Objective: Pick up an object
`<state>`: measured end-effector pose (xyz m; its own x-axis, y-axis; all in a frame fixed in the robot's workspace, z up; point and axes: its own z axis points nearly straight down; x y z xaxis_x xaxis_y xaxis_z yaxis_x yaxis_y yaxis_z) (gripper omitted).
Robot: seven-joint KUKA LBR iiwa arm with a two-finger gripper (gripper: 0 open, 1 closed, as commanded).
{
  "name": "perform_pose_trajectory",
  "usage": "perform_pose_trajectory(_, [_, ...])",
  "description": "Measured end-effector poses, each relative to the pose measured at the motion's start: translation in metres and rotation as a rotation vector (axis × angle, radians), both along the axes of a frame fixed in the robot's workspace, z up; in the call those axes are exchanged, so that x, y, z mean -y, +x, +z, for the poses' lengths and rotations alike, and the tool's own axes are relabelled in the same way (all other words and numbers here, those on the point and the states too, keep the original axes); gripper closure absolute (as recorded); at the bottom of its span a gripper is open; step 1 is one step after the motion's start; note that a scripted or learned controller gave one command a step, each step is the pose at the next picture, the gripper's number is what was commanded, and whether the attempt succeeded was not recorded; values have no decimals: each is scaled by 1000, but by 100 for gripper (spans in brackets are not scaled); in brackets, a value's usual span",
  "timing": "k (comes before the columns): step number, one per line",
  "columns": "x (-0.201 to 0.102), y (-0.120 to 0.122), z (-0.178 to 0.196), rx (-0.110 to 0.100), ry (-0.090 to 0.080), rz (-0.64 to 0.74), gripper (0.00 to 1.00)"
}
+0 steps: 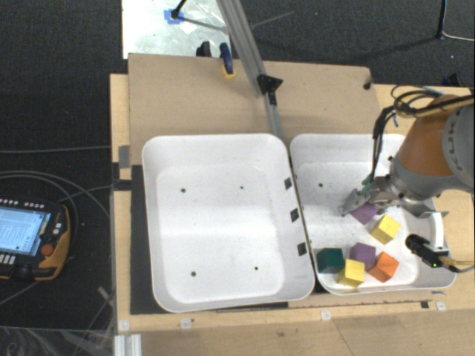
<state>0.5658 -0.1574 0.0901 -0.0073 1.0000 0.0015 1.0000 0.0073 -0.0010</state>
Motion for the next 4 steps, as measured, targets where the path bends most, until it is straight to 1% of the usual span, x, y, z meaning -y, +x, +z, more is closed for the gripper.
perform_pose_trajectory(1, [2, 2, 11, 5, -2, -2, 100])
perform_pose_trajectory(2, [-55, -42, 104, 6, 0, 2, 100])
perform_pose_trajectory(3, [-52, -42, 100, 3, -1, -3, 0])
perform_pose_trajectory(4, [-70, -61, -3, -2, -1, -6, 0])
